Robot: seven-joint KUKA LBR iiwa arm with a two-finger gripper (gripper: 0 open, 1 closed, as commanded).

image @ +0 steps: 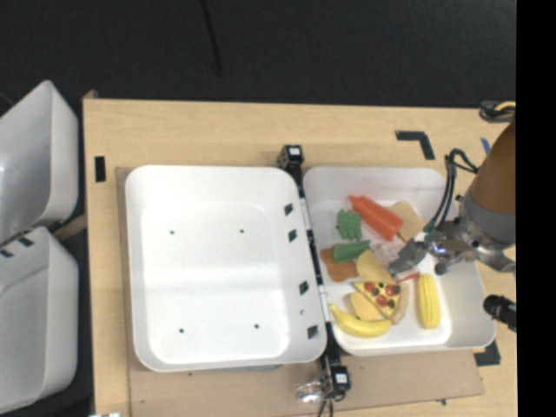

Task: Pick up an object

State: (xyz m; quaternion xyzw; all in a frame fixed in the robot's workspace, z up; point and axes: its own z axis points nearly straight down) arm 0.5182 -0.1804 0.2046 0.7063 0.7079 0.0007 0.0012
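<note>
**Gripper low over the toy food in the right bin**

The arm (495,189) is reaching in from the right edge of the frame, its orange band sitting above the grey wrist. The gripper (407,261) is hanging low over the right bin (465,333), its fingers pointing left and down toward the middle of the pile. Whether the fingers are apart or together I cannot tell, and nothing is showing clearly between them.

The toys are all lying in the right bin. A carrot (376,216) is lying at a slant near the top, with a green piece (348,224) just to its left and another green piece (351,251) below that. A pizza slice (380,297) is resting near the bottom centre, a banana (358,324) is curving along the lower left beside it, and a corn cob (427,301) is standing lengthwise to the right. The gripper's tip is sitting just above the pizza slice and just left of the corn cob's upper end.

The left bin (143,259) is lying beside it, touching along the middle seam.
</note>
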